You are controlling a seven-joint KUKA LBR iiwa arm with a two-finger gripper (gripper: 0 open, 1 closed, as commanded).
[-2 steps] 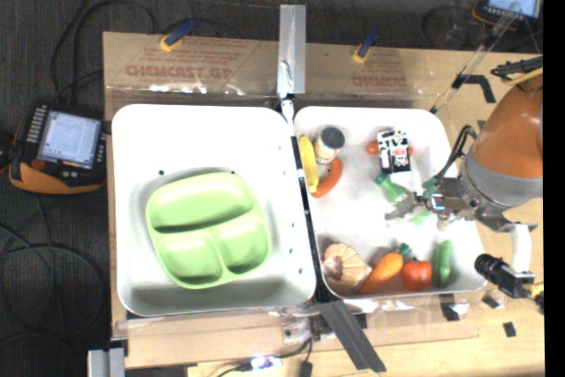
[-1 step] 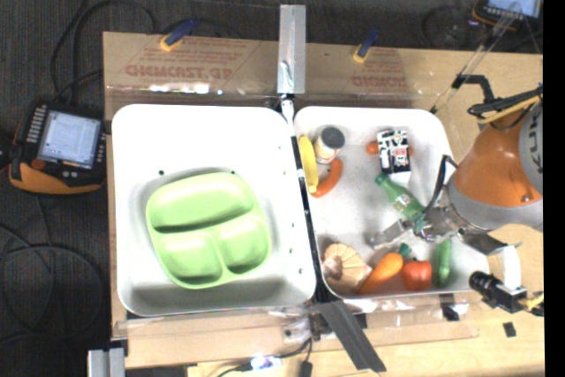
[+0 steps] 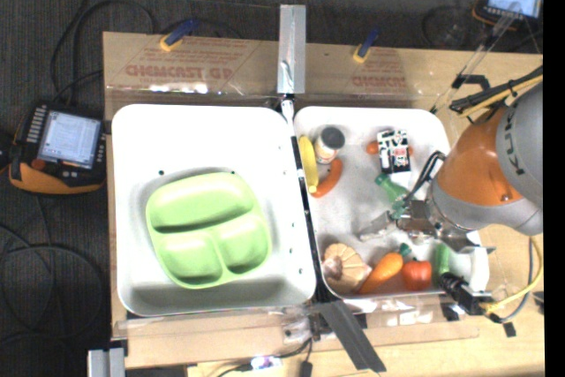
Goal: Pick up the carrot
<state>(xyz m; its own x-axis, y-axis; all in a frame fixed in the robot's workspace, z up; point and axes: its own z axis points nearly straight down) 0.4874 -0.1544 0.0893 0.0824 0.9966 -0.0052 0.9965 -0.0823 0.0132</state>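
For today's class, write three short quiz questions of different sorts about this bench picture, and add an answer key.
1. True or false: the green divided tray lies in the left bin.
2. Multiple choice: the carrot lies in which part of the right bin? A) far edge B) near edge C) outside the bin
3. Fill in: right of the carrot lies a red ____.

Key: 1. True. 2. B; it rests along the near edge, beside a tan shell-like item, with the end effector just above it in the picture. 3. tomato-like toy.
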